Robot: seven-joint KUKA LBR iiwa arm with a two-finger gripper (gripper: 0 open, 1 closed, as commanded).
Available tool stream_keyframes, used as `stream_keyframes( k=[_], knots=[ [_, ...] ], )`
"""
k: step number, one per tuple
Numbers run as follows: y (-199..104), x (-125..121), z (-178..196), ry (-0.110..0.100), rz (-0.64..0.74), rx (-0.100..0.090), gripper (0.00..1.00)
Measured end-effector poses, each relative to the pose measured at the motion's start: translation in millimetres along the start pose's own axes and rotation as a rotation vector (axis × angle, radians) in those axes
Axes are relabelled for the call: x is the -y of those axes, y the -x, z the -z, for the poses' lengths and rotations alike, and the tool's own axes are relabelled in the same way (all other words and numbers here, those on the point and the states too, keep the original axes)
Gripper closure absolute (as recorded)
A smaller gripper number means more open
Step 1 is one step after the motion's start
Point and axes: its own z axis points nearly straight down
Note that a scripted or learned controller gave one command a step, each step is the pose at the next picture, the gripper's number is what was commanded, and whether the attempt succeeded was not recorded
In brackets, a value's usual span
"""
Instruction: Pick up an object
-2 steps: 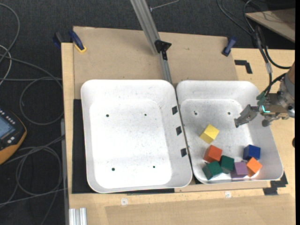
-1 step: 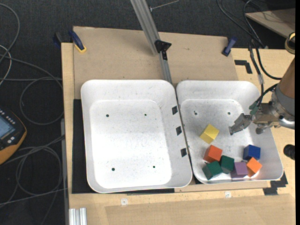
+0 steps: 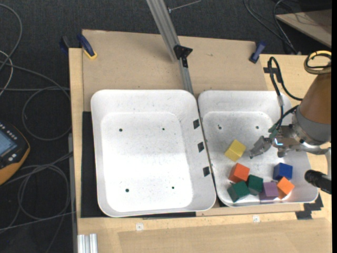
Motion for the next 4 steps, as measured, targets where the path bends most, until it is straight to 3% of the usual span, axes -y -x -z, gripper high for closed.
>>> stream_keyframes(
  k=[1, 2, 4],
  knots=[
    [2, -8, -48, 0.001, 0.000, 0.000, 0.00],
    [2, -10, -34, 0.008, 0.001, 0.001, 1.00],
    [-1, -11, 52, 0.013, 0.002, 0.004, 1.00]
  ],
)
